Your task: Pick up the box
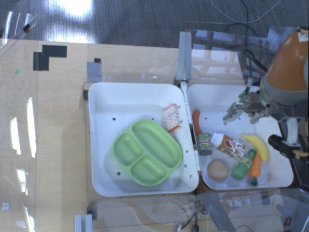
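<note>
A small red-and-white box (171, 117) lies in the left bin (99, 144), just beyond the far right edge of a green divided plate (147, 152). A second box, an orange-and-white carton (230, 147), lies flat in the right bin (212, 93) between a can and a banana. My gripper (241, 115) hangs over the back half of the right bin, above and slightly behind the carton. It is open, its fingers (231, 113) spread with nothing between them.
The right bin also holds a red sausage (196, 122) along its left wall, a can (204, 143), a tan ball (218, 169), a green bottle (243, 165), a carrot (255, 166) and a banana (256, 146). A ridge (189, 129) divides the bins.
</note>
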You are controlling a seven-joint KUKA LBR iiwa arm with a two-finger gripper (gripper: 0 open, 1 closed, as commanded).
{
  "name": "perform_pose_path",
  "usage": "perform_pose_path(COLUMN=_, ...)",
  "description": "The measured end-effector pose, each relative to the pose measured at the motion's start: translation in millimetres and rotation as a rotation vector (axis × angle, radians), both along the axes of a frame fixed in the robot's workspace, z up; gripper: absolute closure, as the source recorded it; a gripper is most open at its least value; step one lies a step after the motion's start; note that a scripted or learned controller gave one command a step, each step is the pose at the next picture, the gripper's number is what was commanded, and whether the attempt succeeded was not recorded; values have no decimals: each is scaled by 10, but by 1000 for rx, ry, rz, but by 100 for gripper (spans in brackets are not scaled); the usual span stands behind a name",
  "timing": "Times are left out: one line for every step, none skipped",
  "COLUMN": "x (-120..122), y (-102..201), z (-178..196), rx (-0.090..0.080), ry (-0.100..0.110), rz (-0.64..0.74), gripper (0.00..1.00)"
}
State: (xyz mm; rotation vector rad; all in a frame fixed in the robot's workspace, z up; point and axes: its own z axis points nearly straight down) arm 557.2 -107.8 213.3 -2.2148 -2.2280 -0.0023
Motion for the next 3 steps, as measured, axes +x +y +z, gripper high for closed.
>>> perform_pose_path(x=2, y=-543, z=404, rx=-3, ry=-6, rz=-52, gripper=0)
perform_pose_path(x=352, y=-219, z=-942, rx=0, ry=0, rz=3, gripper=0)
perform_pose_path(x=1112, y=81, z=-1262, rx=-1, ry=-5, rz=-124, gripper=0)
